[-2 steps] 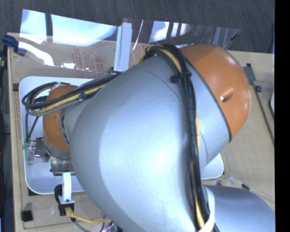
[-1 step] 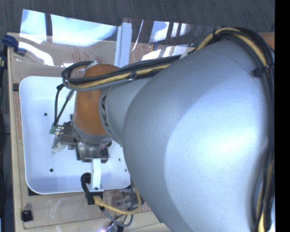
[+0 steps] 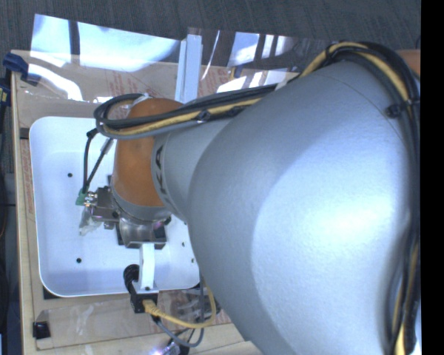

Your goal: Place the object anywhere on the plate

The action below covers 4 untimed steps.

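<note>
The gripper (image 3: 96, 214) hangs at left centre of the frame, low over the floor of the left white bin (image 3: 52, 198); whether it is open or closed I cannot tell, as the orange band (image 3: 137, 157) and grey arm (image 3: 303, 213) cover most of the scene. The object and plate cannot be made out. My guess: a reach or pick step. Next comes a lift clear, confirming a hold before travelling.
</note>
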{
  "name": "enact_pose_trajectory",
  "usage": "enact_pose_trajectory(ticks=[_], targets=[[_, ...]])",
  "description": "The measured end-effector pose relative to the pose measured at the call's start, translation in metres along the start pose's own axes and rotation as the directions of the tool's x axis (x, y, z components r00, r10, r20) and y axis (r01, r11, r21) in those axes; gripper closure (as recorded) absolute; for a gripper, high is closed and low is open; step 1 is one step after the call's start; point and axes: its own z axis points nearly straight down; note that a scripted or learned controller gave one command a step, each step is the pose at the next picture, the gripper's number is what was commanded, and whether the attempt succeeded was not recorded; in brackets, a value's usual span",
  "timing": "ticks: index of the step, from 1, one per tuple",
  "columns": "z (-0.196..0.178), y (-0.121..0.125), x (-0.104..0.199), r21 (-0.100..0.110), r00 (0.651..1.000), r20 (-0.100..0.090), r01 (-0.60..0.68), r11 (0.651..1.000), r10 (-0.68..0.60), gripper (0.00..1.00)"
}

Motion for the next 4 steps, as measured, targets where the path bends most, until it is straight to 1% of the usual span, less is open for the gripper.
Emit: enact_pose_trajectory(ticks=[4], targets=[[0.0,0.0,0.0,0.0,1.0,0.0,0.0,1.0,0.0,0.0]])
